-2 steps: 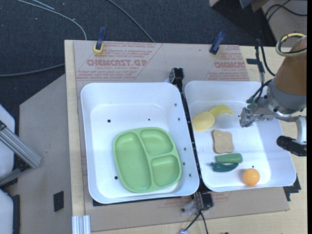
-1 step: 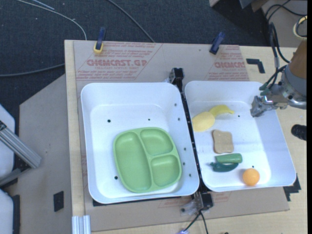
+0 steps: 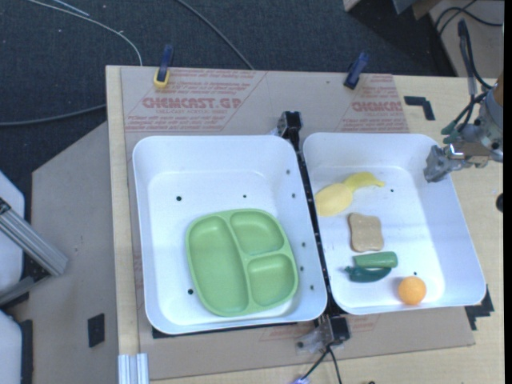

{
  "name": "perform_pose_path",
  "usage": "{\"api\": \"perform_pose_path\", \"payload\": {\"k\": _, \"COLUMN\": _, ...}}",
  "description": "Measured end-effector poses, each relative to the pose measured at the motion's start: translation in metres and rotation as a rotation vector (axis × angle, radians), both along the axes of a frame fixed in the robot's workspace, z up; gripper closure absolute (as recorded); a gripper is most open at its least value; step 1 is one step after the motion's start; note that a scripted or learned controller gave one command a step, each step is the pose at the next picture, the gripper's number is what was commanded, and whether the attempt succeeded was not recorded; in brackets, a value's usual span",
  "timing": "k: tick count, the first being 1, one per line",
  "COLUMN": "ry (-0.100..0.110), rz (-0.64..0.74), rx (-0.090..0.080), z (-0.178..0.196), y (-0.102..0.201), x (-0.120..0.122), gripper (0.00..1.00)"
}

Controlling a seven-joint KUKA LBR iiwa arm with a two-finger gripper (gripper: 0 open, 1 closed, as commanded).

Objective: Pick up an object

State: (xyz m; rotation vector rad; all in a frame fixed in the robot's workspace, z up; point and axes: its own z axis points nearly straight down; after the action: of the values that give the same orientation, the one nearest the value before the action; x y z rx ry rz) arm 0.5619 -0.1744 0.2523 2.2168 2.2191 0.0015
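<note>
The board [image 3: 200, 102] under the bins read "CHEMCAST GP", clamps [image 3: 163, 66] held its edge, and the gripper's [image 3: 438, 166] state could not be determined.

Red words on the brown board

The brown board [image 3: 264, 94] under the white bins has red print on it. On the left it says "CHEMCAST GP" in big letters. The same word starts again on the right, but part of it is hidden. The small red lines around it are too tiny to read.
</note>
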Motion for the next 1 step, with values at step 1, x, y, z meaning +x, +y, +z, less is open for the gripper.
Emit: {"api": "perform_pose_path", "payload": {"k": 1, "ry": 0.01, "rz": 0.005, "rx": 0.006, "z": 0.0007, "y": 0.0537, "x": -0.0017, "gripper": 1.0}}
